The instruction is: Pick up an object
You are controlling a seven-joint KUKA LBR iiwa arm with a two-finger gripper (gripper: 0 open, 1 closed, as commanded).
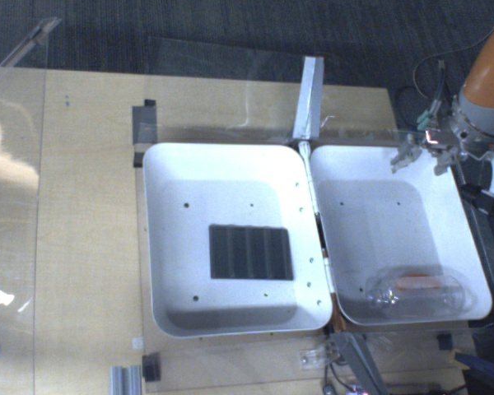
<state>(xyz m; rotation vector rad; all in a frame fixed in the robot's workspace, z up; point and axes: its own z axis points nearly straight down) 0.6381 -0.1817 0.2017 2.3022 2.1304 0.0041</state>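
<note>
Pale wood forms the bench, the largest thing in sight, and it carries two shallow white bins side by side. Left bin is the wider of the two, with rounded corners and a few small dark holes in its floor; a dark ribbed rectangular pad lies flat near the middle of it. Right bin sits touching the left one along a shared seam, and a grey metal post stands up from the bench at the far end of that seam.

From the right edge the arm reaches in, its orange band showing above grey wrist hardware, with thin cables looping around it. It is held high over the far right corner of the right bin, with the wrist pointing toward the bin's far rim. The gripper hangs just over that rim, well apart from anything lying in the bin. Its two fingers look spread apart with nothing between them, though they are small and blurred here.

A clear plastic object, seemingly a small bottle or tube, lies on its side near the near right corner of the right bin. Its long axis runs roughly left to right across the bin. It is see-through and glinting, with an orange-red strip visible inside it.
</note>
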